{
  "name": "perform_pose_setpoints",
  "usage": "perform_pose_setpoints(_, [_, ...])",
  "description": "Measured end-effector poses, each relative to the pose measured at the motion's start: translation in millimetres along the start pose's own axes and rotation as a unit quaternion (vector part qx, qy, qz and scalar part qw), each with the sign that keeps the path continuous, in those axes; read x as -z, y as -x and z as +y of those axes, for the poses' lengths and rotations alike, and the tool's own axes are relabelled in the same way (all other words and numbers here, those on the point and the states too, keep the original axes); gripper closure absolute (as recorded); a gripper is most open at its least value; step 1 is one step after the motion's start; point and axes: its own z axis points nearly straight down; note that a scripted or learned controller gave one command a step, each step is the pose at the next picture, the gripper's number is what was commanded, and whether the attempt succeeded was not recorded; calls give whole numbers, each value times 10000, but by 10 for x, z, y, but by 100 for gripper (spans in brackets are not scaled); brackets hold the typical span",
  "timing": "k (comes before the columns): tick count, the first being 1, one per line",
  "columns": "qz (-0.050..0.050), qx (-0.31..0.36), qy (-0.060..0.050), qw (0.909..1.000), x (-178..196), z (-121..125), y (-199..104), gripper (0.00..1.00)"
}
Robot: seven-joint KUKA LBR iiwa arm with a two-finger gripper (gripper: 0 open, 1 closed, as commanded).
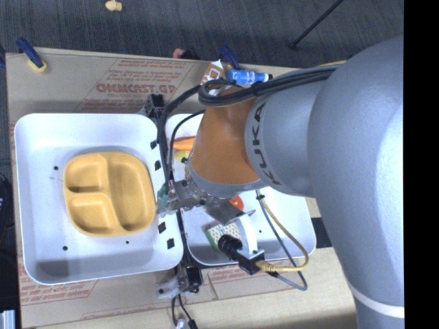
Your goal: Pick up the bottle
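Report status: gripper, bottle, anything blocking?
Arm over right bin, covering most of it. Bottle not identifiable. Yellow tray in left bin.

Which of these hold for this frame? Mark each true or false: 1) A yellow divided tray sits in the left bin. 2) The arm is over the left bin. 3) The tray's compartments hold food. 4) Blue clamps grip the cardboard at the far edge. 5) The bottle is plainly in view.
1) True: the yellow divided tray lies in the left bin.
2) False: the arm hangs over the right bin.
3) False: its three compartments look bare.
4) True: one blue clamp sits at the far left, another nearer the arm.
5) False: the arm covers most of the right bin; no bottle can be made out.
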Motion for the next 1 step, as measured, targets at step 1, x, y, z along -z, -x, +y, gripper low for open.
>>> perform_pose_setpoints(1, [-11,-490,34,9988,1091,-174,695,100])
